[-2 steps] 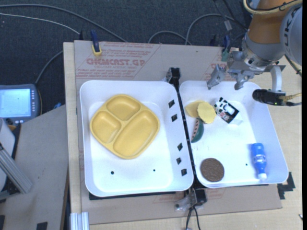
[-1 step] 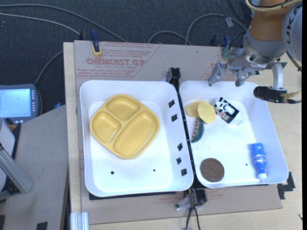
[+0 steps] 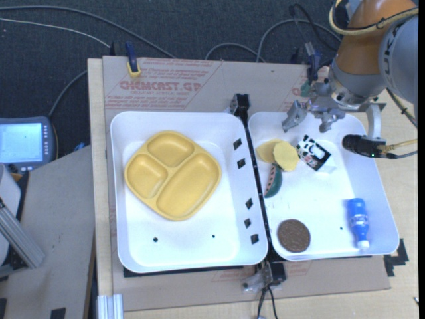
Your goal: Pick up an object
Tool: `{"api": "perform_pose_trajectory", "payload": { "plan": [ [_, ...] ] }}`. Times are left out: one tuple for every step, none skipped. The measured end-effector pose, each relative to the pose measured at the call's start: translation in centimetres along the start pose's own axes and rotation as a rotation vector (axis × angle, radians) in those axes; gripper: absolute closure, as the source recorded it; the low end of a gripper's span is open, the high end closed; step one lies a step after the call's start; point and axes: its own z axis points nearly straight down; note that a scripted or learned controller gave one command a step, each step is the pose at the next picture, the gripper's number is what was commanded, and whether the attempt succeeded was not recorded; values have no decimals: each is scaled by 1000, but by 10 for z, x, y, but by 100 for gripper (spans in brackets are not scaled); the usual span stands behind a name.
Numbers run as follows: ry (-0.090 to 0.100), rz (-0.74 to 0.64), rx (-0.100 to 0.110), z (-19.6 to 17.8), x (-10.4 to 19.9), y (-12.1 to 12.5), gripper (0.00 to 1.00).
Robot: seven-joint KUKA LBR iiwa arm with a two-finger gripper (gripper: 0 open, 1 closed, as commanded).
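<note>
The grey arm with the orange band is reaching in from the right, and its two-finger gripper (image 3: 312, 117) is hovering over the far edge of the right shallow white bin (image 3: 382, 198). Its two metal fingers (image 3: 293, 117) are standing apart, with nothing between them.

Just near of the gripper, a small black-and-white patterned packet (image 3: 312, 153) is lying tilted in the far part of the right bin. To its left, two pale yellow round discs (image 3: 279, 153) are overlapping each other close to the bin's left wall. Directly near of them, a slim green and red oblong item (image 3: 273, 180) is lying along that wall; what it is cannot be told. A brown round disc (image 3: 293, 235) is sitting at the near left corner of the right bin, and a small blue plastic bottle with a white cap (image 3: 357, 222) is lying at the near right, well apart from the gripper.

In the left shallow white bin (image 3: 133, 244), a yellow plastic plate with three compartments (image 3: 172, 175) is resting toward the far left.
</note>
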Motion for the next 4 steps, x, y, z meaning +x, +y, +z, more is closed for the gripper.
{"api": "perform_pose_trajectory", "payload": {
  "plan": [
    [0, 0, 1, 43, -3, 3, 0],
    [-5, 0, -21, 81, -2, 7, 0],
    [-11, -1, -27, 70, -4, 8, 100],
    [-1, 0, -9, 12, -4, -1, 100]
  ]
}}
